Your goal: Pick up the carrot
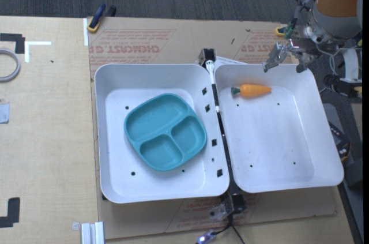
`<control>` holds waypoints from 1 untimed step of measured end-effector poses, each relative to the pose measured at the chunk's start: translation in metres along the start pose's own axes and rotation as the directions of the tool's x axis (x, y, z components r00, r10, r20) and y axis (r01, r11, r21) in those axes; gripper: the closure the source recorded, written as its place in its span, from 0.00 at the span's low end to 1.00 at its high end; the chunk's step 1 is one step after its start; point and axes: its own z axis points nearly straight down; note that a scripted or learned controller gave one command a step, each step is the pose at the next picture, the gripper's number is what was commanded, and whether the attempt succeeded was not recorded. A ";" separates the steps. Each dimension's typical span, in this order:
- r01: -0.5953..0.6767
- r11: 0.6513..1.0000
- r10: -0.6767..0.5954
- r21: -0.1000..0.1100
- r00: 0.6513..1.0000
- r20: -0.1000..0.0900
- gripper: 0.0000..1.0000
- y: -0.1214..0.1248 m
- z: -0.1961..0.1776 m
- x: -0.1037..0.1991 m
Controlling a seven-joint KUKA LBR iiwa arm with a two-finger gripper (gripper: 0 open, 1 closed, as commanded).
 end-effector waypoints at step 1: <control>0.001 1.000 -0.001 0.001 1.000 0.000 0.00 0.022 0.082 0.014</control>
